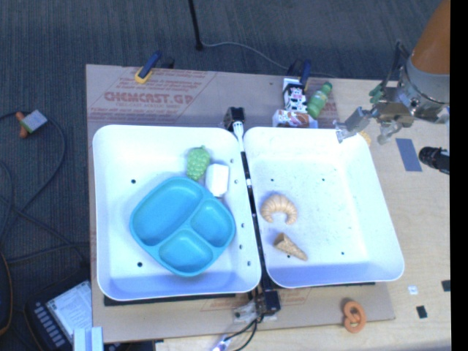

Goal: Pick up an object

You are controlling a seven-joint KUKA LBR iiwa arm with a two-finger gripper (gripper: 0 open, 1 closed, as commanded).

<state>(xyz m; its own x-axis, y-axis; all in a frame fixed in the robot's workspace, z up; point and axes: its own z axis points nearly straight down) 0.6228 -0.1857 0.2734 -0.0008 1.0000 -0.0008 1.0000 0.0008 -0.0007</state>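
In the right bin (365, 196) lie a tan croissant (279, 208) and, just in front of it, a small waffle cone (291, 246). The left bin (110, 196) holds a blue divided plate (183, 225), a green bunch of grapes (197, 162) and a small white block (217, 179) at the plate's far edge. My gripper (363, 129) hangs over the far right corner of the right bin, well away from the croissant. Its fingers are spread open and nothing is between them.
Behind the bins stand a small carton and a green bottle (301, 104). A black clamp (235, 117) sits at the seam between the bins. An orange pretzel-like toy (354, 314) lies on the bench in front. A blue clip (148, 66) is at the back left.
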